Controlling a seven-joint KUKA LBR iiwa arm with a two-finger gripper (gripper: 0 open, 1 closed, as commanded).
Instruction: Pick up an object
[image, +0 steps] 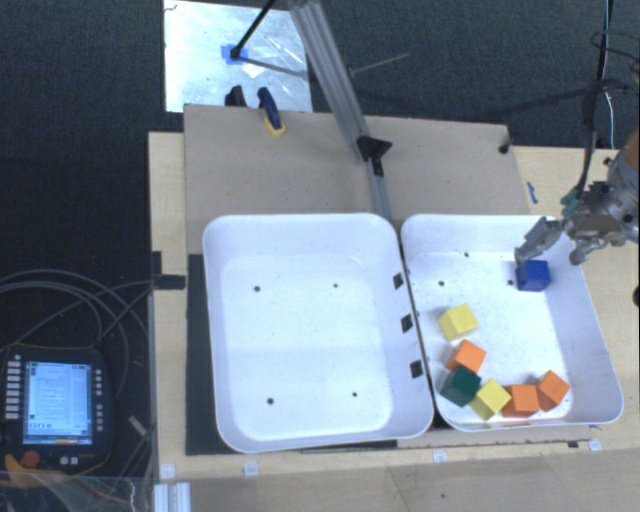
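At the frame's right edge you see the gripper (556, 243), its arm cut off, fingers spread apart above the right bin (590, 320). The blue cube (532, 275) lies just below them, ungrasped.

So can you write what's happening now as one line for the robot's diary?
gripper: open, above blue cube | cube: on right bin floor, not held | other cubes: near bin's front | pick: not yet done
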